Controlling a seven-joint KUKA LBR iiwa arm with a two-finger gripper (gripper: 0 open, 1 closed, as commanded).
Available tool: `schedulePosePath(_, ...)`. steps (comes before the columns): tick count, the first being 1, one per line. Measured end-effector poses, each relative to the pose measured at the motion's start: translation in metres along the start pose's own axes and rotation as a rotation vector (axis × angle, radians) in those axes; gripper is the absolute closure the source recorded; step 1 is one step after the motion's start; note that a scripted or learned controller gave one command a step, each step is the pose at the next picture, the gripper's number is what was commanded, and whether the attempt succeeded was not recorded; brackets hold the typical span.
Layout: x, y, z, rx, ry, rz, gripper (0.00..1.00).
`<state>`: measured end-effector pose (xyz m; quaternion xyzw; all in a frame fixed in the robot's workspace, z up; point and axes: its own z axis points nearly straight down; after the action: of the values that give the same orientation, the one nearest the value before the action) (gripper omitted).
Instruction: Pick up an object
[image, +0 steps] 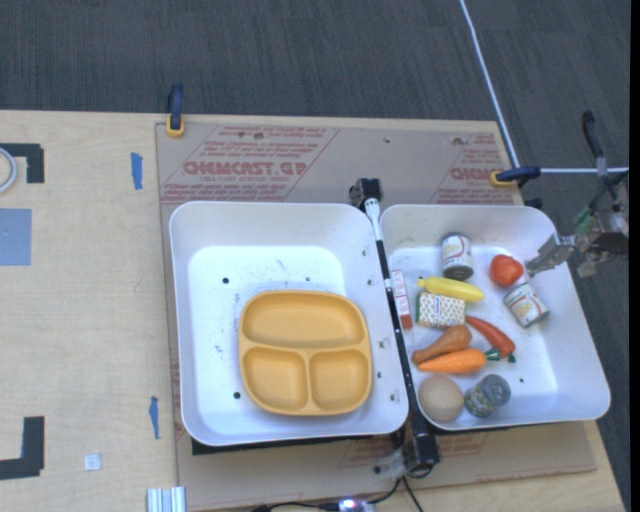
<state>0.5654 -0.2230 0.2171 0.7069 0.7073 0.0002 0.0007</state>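
Note:
The right bin (560, 385) holds several toy foods. Among them are a small tin can (457, 255), a red tomato (507, 270), a yellow banana (452, 289), a speckled yellow block (440, 310) and a tilted little jar (525, 304). Nearer the front lie a red chili pepper (492, 336), two carrots (452, 362), a beige potato (440, 398) and a grey-green round piece (487, 395). My gripper (570, 255) hangs over that bin's far right rim, just right of the tomato, and touches none of the items.
The left bin (200, 250) carries an orange divided plate (305, 352). A dark ridge (390, 310) separates the two bins. A thin metal rod with a blue clamp (515, 176) crosses behind the right bin. Bare wooden bench lies to the left.

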Motion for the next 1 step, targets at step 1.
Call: schedulePosePath(1,0.0267,0.0431,0.1314,-0.002,0.007,-0.005,0.0)
